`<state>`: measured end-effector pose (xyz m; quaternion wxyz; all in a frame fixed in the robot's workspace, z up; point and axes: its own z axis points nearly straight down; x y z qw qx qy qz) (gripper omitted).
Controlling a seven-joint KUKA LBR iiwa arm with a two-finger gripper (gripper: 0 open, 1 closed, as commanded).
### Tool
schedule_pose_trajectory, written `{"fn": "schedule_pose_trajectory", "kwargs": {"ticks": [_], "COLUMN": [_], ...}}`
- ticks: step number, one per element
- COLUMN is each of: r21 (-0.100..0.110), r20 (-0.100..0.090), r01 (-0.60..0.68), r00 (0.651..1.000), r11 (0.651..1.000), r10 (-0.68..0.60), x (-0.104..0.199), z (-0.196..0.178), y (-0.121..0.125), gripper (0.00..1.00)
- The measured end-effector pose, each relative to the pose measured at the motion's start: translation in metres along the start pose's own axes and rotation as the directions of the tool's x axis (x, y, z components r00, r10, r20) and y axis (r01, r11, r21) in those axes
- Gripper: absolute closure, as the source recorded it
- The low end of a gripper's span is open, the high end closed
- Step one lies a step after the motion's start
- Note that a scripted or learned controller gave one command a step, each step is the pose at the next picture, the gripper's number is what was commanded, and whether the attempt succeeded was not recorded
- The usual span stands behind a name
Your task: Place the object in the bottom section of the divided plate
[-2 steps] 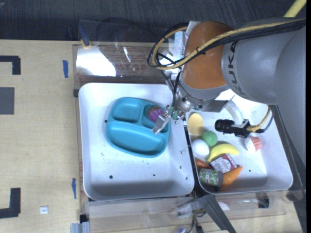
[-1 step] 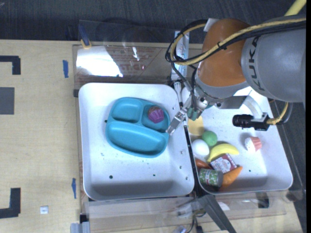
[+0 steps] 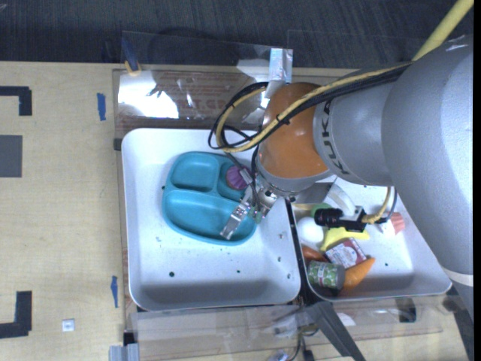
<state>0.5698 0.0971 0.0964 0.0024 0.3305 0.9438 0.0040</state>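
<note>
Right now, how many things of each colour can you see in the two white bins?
Blue: 1, the divided plate
Purple: 1, the small object in the plate's top right section
White: 1, the round ball
Yellow: 1, the yellow piece
Orange: 1, the carrot-like piece
Green: 1, the green packet
Total: 6, though the right bin's pile is cluttered.
</note>
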Motion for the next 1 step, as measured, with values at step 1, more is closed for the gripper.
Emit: {"fn": "schedule_pose_trajectory", "kwargs": {"ticks": [1], "r21": [0.007], "r20": [-0.001], "r01": [-0.011], "r00": [1.000], "r11": [1.000], "r10": [0.011], "x": [-0.0311], "z": [-0.0561], "y": [0.0726], "gripper": [0.00]}}
